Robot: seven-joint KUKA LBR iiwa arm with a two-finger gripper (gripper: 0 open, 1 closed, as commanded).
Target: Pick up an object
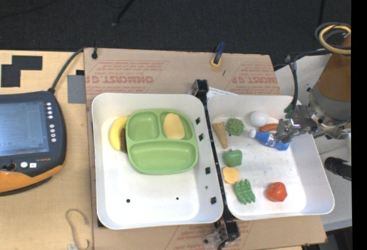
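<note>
Nearest the camera in my right bin (321, 200) sit a red tomato (277, 191) and a spiky green toy (245, 191), with a small yellow piece (230, 175) and a green pepper (233, 157) behind them. Farther back my gripper (285, 130) hangs over a blue object (271, 140), touching it; whether my jaws are closed on it, I cannot tell. Beyond lie an orange piece (267, 127), a white egg (258, 118), broccoli (234, 126) and a tan cone (221, 134). The left bin (149, 209) holds a green divided plate (161, 143) and a banana (117, 133).
</note>
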